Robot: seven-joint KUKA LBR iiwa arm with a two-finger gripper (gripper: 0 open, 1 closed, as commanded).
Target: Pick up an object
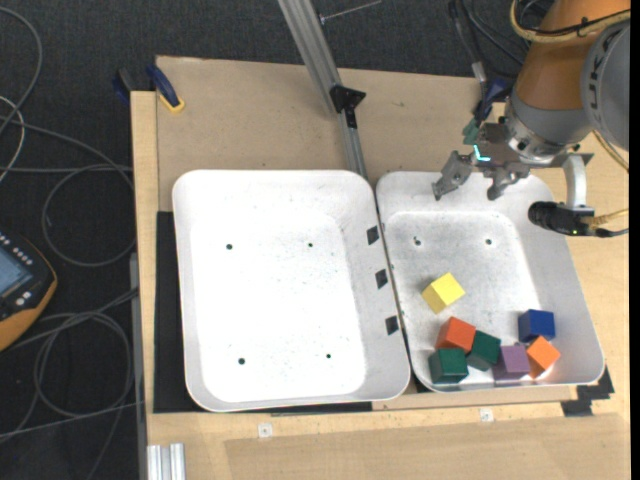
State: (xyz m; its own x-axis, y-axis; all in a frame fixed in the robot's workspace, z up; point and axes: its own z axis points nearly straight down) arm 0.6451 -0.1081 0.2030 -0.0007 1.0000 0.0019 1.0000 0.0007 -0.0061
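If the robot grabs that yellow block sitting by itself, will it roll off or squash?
The yellow block looks like a solid cube with flat faces, so it probably slides rather than rolls. It likely stays stiff when squeezed. It lies apart from the other blocks, so a push should disturb little.

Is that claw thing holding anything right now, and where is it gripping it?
Nothing is held. The claw hangs open over the far end of the right bin, with only air between its fingers. The yellow block and the other blocks lie untouched at the bin's near end.
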